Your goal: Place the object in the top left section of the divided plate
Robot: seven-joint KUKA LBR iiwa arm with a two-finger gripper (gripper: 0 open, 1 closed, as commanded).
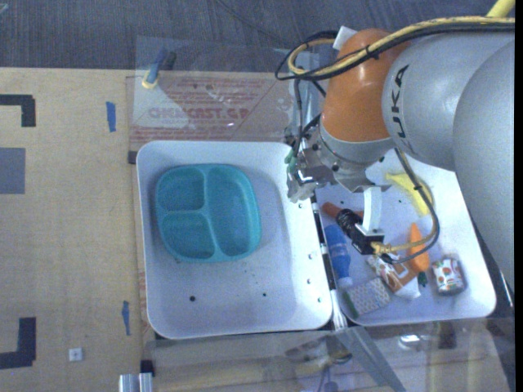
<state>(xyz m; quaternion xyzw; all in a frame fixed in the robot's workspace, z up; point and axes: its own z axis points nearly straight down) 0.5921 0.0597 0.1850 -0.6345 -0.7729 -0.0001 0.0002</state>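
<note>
A teal divided plate lies in the upper left part of the left white bin. It has two small sections on its left side and one large section on its right, and all of them look bare. My gripper hangs under the orange wrist band, over the rim where the two bins meet, just right of the plate. The wrist hides much of it, and I see no object clearly between its tips.
The right bin holds a blue bottle, a grey mesh piece, an orange item, a small printed can and a yellow piece. The arm covers that bin's upper part.
</note>
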